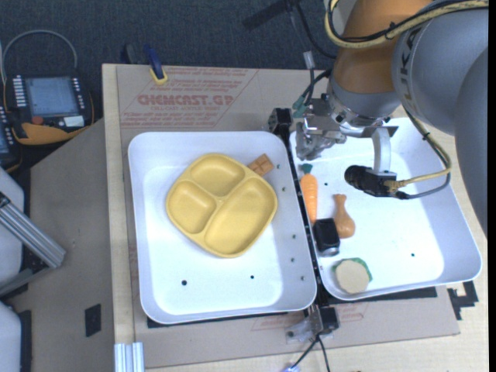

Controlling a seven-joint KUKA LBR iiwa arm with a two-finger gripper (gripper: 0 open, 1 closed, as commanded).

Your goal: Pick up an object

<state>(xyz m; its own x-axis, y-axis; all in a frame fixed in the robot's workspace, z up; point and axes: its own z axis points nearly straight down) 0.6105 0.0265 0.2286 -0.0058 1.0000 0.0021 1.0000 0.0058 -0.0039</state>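
Step in hand looks like approach, nothing picked yet. Tool (314,147) hangs over top-left corner of right bin (434,262), near divider. Can't tell tool state tbh, too cluttered.

Likely target: carrot (309,195), just below tool, lying along bin's left wall. Drumstick (342,215) beside it, black block (326,235) and round sandwich thing (351,276) further down. Yellow tray (222,204) in left bin (155,285), small brown block (260,164) at its edge.

Next move, I'd guess: shift down over carrot, descend, close across its width. Wall is tight there, could snag.

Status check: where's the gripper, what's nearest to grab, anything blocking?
Gripper low over right bin's far-left corner, nothing seen between fingers. Carrot lies just below it, untouched. Black block and drumstick close beside carrot; bin wall tight alongside.
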